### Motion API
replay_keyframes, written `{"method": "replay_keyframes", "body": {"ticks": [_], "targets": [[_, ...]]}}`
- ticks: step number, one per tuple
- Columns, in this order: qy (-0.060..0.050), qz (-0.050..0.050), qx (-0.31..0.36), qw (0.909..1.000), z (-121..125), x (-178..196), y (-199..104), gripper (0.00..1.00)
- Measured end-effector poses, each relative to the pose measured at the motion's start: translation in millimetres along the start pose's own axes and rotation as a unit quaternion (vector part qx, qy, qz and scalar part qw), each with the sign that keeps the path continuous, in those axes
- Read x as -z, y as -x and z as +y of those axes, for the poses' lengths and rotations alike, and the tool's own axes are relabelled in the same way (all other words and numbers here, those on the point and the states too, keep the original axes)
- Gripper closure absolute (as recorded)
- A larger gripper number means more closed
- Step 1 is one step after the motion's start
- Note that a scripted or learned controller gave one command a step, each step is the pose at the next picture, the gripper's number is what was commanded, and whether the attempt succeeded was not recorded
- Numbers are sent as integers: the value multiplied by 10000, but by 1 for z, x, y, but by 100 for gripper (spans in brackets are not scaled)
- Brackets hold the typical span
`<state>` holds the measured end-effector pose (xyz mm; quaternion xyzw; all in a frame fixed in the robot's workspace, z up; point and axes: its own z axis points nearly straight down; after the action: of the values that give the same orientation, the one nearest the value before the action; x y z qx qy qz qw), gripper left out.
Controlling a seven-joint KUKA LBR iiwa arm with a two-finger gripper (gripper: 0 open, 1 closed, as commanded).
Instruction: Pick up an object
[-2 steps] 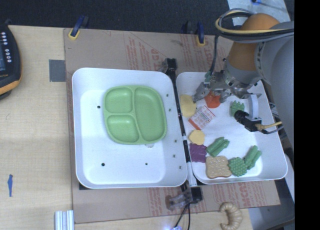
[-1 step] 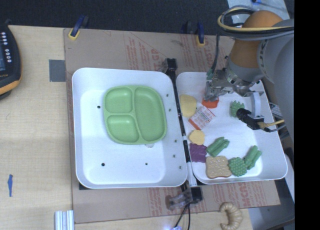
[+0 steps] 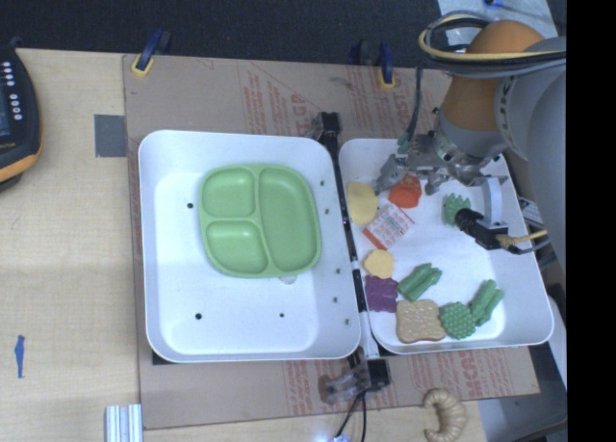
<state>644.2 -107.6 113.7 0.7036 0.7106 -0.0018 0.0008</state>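
**Arm low over the right bin, pincer at a red piece**

The counter [image 3: 67,267] carries a brown cardboard sheet [image 3: 241,93], and on it two shallow white bins sit side by side. The left bin [image 3: 168,325] holds a green divided plate [image 3: 260,219], lying flat in its upper half. The right bin [image 3: 525,320] holds a scatter of toy food. The grey arm [image 3: 534,103], with its orange band, reaches in from the right and hangs over the far end of the right bin.

The pincer [image 3: 412,172] sits low at the bin's upper edge, right above a small red piece [image 3: 405,193] — whether its fingers are apart or together cannot be told from this angle, nor whether the red piece is touched.

Below it lie a red-and-white packet [image 3: 389,226], a pale yellow round piece [image 3: 362,204] near the divider, and a second yellow piece [image 3: 378,263]. A purple piece [image 3: 381,293] sits beside a slice of toast [image 3: 418,321]. Green vegetables are spread about — one [image 3: 419,281] near the middle, a broccoli-like one [image 3: 459,319] touching the toast, one [image 3: 486,299] just right of it, and one [image 3: 455,206] near the arm
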Motion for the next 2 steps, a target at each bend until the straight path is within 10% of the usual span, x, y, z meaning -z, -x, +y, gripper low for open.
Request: {"method": "replay_keyframes", "body": {"ticks": [2], "targets": [[15, 6, -38, 10000, 12, -21, 17, 0]]}}
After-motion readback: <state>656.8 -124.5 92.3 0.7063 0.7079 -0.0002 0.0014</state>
